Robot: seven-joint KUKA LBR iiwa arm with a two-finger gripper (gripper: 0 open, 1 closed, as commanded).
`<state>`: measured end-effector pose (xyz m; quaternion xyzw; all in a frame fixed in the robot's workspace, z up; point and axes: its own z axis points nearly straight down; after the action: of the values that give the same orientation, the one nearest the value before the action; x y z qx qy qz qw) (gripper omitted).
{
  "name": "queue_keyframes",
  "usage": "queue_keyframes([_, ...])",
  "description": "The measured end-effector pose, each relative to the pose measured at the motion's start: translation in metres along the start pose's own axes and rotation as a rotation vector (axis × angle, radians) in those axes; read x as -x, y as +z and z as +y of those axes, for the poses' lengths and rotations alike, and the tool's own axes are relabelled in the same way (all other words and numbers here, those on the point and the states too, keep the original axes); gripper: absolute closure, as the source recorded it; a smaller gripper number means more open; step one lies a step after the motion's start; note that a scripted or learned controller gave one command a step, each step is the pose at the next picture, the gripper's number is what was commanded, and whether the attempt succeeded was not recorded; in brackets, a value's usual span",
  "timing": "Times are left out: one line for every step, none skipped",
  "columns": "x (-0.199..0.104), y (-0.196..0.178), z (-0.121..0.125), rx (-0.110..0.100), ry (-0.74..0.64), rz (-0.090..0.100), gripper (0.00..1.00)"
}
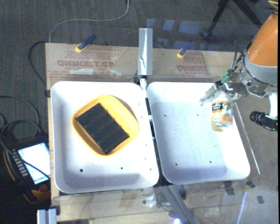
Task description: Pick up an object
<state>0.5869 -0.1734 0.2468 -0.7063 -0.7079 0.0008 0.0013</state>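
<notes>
Two shallow white bins sit side by side on the counter (pixel 60 69), which is topped with a brown cardboard sheet printed with faded red lettering along the far side.

Left bin (pixel 65 167): holds a yellow dish (pixel 127 110) with rounded corners, turned at an angle, roughly centred in the bin. A dark ribbed rectangular pad (pixel 102 128) lies inside the dish, covering most of its floor.

Right bin (pixel 196 162): a small bottle (pixel 221 115) with a white label and orange-yellow contents sits toward the far right corner, close to the right wall. It appears upright or slightly tilted; hard to tell from this slant.

Arm enters from the right, orange band and grey wrist visible at the upper right edge. The pincer (pixel 220 93) is over the far right part of the right bin, directly above the top of the bottle. Thin metallic fingers (pixel 208 96) spread out to the left of the bottle's cap. Whether the pincer is apart or closed on the bottle I cannot tell; the fingertips blur into the bottle's top.

A grey metal post (pixel 144 52) stands at the far side between the two bins. Two blue-and-yellow clamps (pixel 85 43) grip the far edge of the cardboard, one on each side of the post.

On the floor at left: black cables and a handheld pendant (pixel 30 162) with a lit screen.
</notes>
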Motion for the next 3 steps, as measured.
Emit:
queue_keyframes([-0.003, 0.023, -0.008, 0.001, -0.125, -0.002, 0.0])
queue_keyframes([0.033, 0.152, -0.005, 0.005, -0.312, 0.0, 0.0])
queue_keyframes([0.032, 0.144, -0.005, 0.005, -0.311, 0.001, 1.0])
